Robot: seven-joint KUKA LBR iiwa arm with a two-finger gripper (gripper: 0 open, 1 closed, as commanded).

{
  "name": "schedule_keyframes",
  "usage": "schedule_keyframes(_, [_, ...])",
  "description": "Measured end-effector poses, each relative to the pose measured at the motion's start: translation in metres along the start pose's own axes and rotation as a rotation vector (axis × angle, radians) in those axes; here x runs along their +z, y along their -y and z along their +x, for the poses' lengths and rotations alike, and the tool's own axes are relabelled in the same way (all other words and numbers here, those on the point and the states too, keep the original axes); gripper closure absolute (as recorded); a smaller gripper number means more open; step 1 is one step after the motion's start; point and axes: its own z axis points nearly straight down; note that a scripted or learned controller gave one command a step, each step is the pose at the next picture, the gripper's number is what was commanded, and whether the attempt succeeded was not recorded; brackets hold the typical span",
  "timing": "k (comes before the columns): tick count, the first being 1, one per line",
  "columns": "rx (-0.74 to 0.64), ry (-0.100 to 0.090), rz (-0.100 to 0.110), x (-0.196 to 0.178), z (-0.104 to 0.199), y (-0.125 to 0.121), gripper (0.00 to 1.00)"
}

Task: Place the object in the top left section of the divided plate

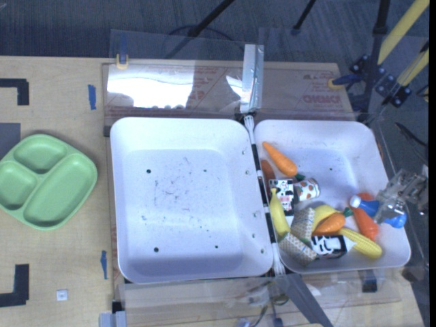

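The gripper (402, 186), whose grip I cannot tell, hangs at three o'clock over the right bin (354, 138), so picking comes first; green divided plate (46, 180) waits at nine o'clock.

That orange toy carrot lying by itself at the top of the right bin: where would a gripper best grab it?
Probably across the middle of the orange toy carrot, from straight above. It lies flat and slanted, apart from the toy pile, so fingers should close across its narrow width.

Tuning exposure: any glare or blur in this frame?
Camera view: strong glare on the clear panel behind the bins; left bin bright, nearly washed out along its rim; gripper at the right bin's edge looks blurred; green divided plate evenly lit and sharp.
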Motion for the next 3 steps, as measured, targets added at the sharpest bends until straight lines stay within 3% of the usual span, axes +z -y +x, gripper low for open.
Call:
schedule_keyframes(1, [-0.275, -0.003, -0.001, 0.075, 0.001, -0.001, 1.00])
schedule_keyframes(2, [-0.276, 0.000, 0.000, -0.040, -0.028, -0.015, 1.00])
schedule_keyframes(3, [-0.893, -0.002, -0.002, -0.045, -0.004, -0.002, 1.00])
